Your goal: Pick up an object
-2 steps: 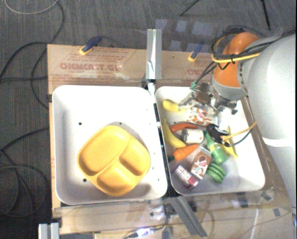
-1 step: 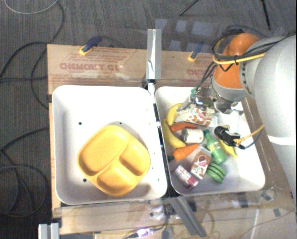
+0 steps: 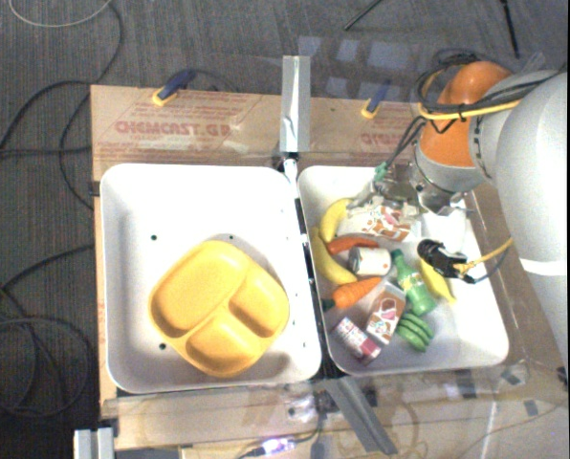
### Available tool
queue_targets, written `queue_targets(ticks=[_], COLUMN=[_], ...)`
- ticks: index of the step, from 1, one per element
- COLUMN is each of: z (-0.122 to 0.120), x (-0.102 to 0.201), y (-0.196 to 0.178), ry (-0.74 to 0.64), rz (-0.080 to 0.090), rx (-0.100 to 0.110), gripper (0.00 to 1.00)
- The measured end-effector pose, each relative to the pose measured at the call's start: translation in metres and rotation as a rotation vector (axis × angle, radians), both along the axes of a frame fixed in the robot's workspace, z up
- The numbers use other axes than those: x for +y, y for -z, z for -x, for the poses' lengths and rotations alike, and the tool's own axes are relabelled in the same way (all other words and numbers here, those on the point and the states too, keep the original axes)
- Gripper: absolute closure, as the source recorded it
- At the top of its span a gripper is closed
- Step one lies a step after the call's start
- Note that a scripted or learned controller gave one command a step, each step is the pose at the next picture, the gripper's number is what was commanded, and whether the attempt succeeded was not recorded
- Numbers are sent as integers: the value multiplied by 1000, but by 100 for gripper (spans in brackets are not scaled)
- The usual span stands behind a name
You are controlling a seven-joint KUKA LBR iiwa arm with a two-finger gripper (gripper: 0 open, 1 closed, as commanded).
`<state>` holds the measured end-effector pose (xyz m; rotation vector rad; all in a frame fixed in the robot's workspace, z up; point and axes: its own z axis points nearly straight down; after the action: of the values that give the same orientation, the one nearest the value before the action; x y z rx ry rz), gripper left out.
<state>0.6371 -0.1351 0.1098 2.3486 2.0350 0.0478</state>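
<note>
The right bin (image 3: 491, 338) is crowded toward its left wall with a banana (image 3: 329, 247), carrot (image 3: 357, 292) and cartons, bare along its right side, while the gripper (image 3: 400, 191) hangs at its back edge, jaws' state unclear.

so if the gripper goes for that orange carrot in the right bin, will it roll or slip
Probably both. The carrot looks smooth and tapered, so fingers may slide toward its thin end. It looks round, so a push could roll it, though the banana and small carton crowding it should limit that. It looks like light toy food.
</note>
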Motion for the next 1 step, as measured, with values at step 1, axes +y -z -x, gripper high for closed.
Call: queue_targets(ticks=[1], z=[-2], x=[1], y=[0], ry=[-1], rz=[2], rx=[4], gripper=[0])
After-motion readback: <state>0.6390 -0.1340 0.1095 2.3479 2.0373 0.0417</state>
